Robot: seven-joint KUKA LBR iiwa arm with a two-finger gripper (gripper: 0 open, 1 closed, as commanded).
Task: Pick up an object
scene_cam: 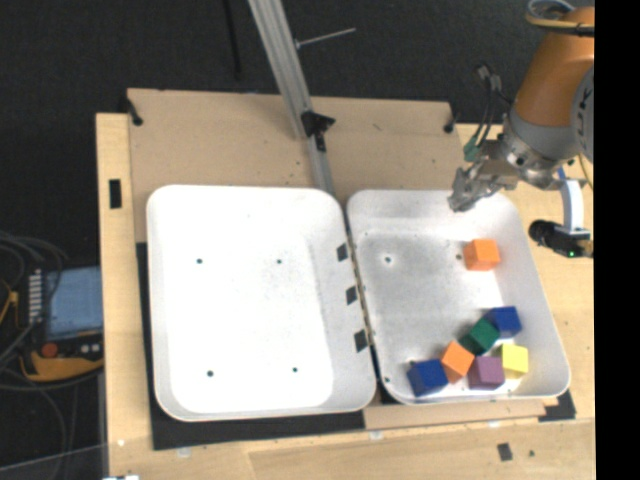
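The right bin (420,268) holds several small blocks. An orange block (481,254) lies alone near its upper right. A cluster sits in the lower right corner: a blue block (428,376), an orange block (458,358), a green block (484,334), a blue block (506,320), a purple block (487,370) and a yellow block (514,358). My gripper (464,196) hangs over the far right edge of this bin, above and slightly left of the lone orange block. Nothing shows between its tips.
The left bin (245,298) lies beside the right one. A slanted metal rod (290,78) crosses the back of the bench toward the gap between the bins. Cables and a blue box (75,303) sit off the bench at the left.
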